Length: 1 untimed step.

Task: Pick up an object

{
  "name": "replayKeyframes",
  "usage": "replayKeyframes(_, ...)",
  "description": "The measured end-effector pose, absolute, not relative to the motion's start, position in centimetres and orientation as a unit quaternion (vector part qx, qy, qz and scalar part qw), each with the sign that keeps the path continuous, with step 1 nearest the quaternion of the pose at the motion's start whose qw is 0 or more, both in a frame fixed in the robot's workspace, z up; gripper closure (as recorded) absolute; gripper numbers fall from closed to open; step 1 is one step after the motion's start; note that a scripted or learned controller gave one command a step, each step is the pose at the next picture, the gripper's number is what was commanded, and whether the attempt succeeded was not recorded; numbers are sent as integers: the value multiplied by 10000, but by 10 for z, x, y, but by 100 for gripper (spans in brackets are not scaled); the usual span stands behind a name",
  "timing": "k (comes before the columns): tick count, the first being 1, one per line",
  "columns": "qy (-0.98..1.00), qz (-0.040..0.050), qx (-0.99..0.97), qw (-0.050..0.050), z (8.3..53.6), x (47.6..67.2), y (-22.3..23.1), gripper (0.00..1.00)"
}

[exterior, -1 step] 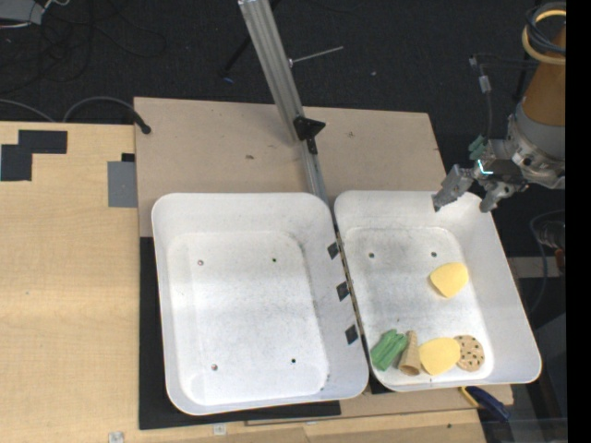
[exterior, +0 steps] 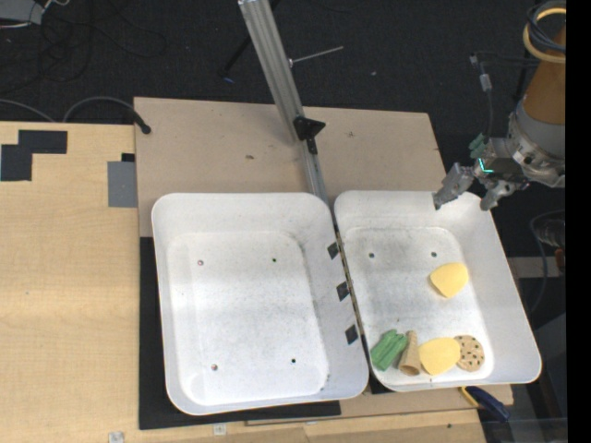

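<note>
My end effector (exterior: 471, 185) hovers spread, empty, over right bin (exterior: 517, 326) far rim; I'd drop straight onto lone yellow piece (exterior: 449, 280), clear of walls.

— Any writing you can read from here?

— None. No words, numbers or brand marks anywhere on the bench (exterior: 369, 141).

— Nothing printed on the bins?

— No. The left bin (exterior: 175, 220) carries only grey speckling and a few dark dots; the right bin (exterior: 503, 257) the same. Neither has a label.

— The black clips (exterior: 343, 290) on the edge where the bins meet?

— Plain black, no lettering.

— The arm (exterior: 545, 81)?

— An orange band, no legible mark. A small teal glow shows near the gripper (exterior: 471, 190), but it is a light, not a sign.

— The black patches (exterior: 32, 150) at the bench's far-left edge?

— Blank shapes, nothing written.
</note>
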<state>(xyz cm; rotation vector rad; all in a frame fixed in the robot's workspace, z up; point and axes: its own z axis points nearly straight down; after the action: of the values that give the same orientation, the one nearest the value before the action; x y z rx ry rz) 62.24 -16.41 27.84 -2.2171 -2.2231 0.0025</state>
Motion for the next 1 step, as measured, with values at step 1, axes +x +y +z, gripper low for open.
replayKeyframes(1, -7072, 21, -7070, 26, 231, 629, -167, 0)
